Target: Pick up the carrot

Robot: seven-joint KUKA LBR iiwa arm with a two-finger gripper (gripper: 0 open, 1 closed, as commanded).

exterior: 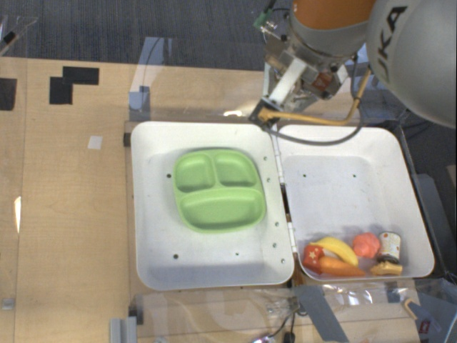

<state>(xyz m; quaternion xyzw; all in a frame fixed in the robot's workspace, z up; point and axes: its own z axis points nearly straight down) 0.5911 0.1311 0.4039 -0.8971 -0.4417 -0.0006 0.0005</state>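
gripper (305,84) hangs above the 11 o'clock corner of the right bin (400,164), over the far rim, carrying nothing. whether it is released or clenched cannot be told from this angle.

carrot (341,266) lies flat against the 6 o'clock wall of the right bin, well apart from the gripper. banana (335,248) lies touching it on its 12 o'clock side, and a red fruit (313,254) sits at its 9 o'clock end. a pink-orange round fruit (366,244) and a small jar (390,245) stand toward 3 o'clock. left bin (153,213) holds a green divided plate (218,190).

assessment: approach step, no descent yet. the next move calls for travel toward 6 o'clock across the bin, then a drop onto the carrot's free middle, jaws set across its length. crowding by the banana and the wall leaves little room.
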